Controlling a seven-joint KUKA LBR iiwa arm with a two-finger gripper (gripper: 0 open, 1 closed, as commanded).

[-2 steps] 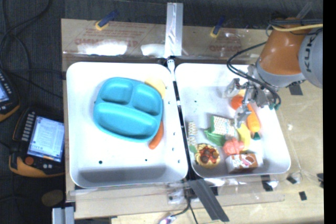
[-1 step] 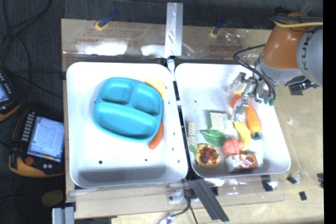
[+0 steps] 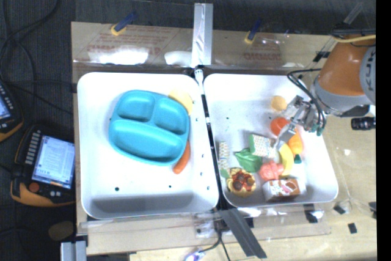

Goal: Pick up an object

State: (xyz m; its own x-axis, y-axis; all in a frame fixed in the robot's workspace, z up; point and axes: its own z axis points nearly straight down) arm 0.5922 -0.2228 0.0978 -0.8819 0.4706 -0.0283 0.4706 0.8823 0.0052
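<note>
My gripper [image 3: 294, 121] hangs low over the right part of the right bin [image 3: 244, 91], the arm coming in from the right. Just under and left of it lies a red tomato [image 3: 278, 126]. An orange piece [image 3: 296, 144] and a yellow banana [image 3: 285, 156] lie just below it. A small yellow-orange ball [image 3: 278, 102] sits further back. Toward the front lie a green pepper [image 3: 247, 160], a checkered packet [image 3: 261, 143], a pink-red piece [image 3: 269, 170], a small tart [image 3: 241, 181] and a carton [image 3: 283, 188].
The left bin [image 3: 98, 192] holds a blue divided plate [image 3: 149, 125], a yellow item [image 3: 181, 99] behind it and an orange carrot [image 3: 182, 159] by the shared wall. A handheld pendant [image 3: 46, 165] lies on the floor at far left.
</note>
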